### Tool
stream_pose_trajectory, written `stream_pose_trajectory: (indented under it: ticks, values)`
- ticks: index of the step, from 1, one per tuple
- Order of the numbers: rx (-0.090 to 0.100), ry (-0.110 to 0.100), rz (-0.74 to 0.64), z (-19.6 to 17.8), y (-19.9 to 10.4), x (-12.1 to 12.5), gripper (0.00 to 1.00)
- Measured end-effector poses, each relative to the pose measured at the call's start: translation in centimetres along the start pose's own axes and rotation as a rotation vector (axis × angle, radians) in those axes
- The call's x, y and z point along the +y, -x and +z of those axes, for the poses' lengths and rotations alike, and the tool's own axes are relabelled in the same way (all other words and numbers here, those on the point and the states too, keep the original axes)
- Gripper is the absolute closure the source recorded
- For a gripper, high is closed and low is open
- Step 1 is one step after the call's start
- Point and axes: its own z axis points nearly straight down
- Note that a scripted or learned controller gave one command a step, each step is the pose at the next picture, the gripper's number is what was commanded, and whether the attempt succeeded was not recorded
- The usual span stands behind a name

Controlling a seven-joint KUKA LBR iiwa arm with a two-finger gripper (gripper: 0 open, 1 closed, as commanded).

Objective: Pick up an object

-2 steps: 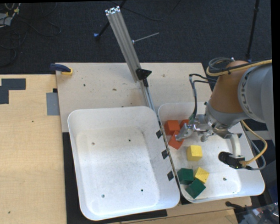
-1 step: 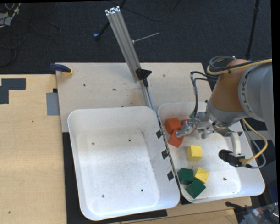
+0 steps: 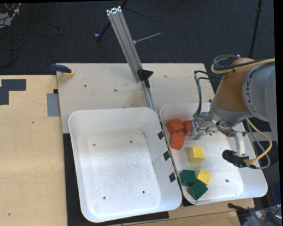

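Two green blocks (image 3: pixel 192 183) lay nearest to the camera, at the front of the right bin (image 3: pixel 237 188), touching each other, and a small yellow block (image 3: pixel 204 176) rested against them. A little further back, a second yellow block (image 3: pixel 196 153) stood alone on the bin floor, apart from the others. Behind it came the orange blocks (image 3: pixel 176 133), three as far as I could count, packed close together beside the wall that divides the two bins. The left bin (image 3: pixel 86 135) was next to them, on the other side of that wall.

The gripper (image 3: pixel 197 129) was low inside the right bin, just beside the orange blocks on their right side and a little behind the lone yellow block. The arm (image 3: pixel 238 95) reached down to it from the right. Whether its jaws were spread or pressed together I could not tell, because the metal parts were small and dark against the blocks. No block was visibly between them.

In my judgement the task was not yet done: every block rested on the bin floor, so nothing was lifted. The approach seemed finished, and the closing and the lifting remained. The orange blocks looked like the probable target, being the nearest to the gripper.

Further back stood a slanted aluminium bar (image 3: pixel 127 43) on the bench.
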Motion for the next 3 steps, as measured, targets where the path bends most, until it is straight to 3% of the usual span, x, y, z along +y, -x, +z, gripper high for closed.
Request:
stream_pose_trajectory:
  ticks: [1, 2, 3]
  values:
    - [0.0, -0.017, -0.009, -4.3, 0.6, 0.4, 1.0]
    - [-0.001, -0.015, -0.01, -10.3, 1.5, 0.6, 1.0]
    - [0.0, -0.02, -0.015, -10.4, 1.5, 0.6, 1.0]
